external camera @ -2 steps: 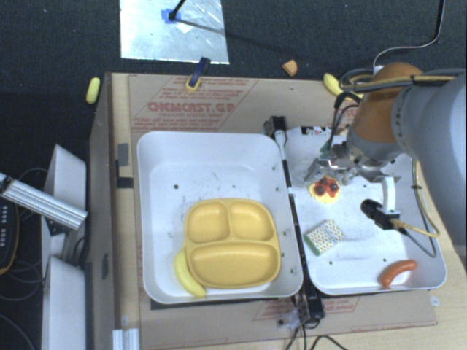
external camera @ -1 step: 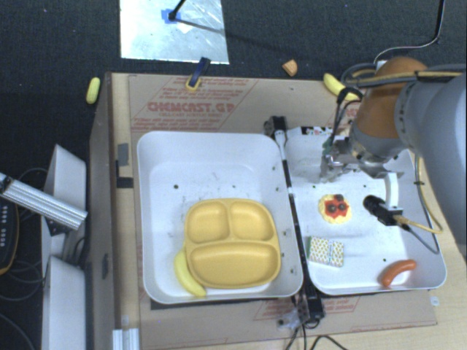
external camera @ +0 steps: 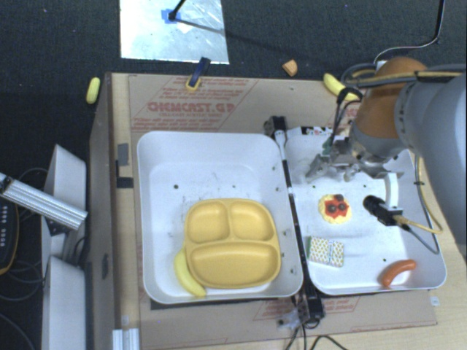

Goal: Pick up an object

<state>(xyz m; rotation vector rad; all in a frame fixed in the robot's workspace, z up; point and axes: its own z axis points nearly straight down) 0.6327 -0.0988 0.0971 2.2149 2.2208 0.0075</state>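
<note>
The gripper (external camera: 337, 165) hovers open and empty in the right bin (external camera: 430, 268), just above the pizza toy (external camera: 336, 208). A clean pick calls for descending squarely over the toy before closing.

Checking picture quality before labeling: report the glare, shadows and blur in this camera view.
Camera view: strong glare on the shiny sheet lying on the dark floor; even, soft light in both bins, with faint shadows beside the yellow tray; the gripper looks slightly soft, its fingers hard to read; small items like the sausage stay sharp.
</note>
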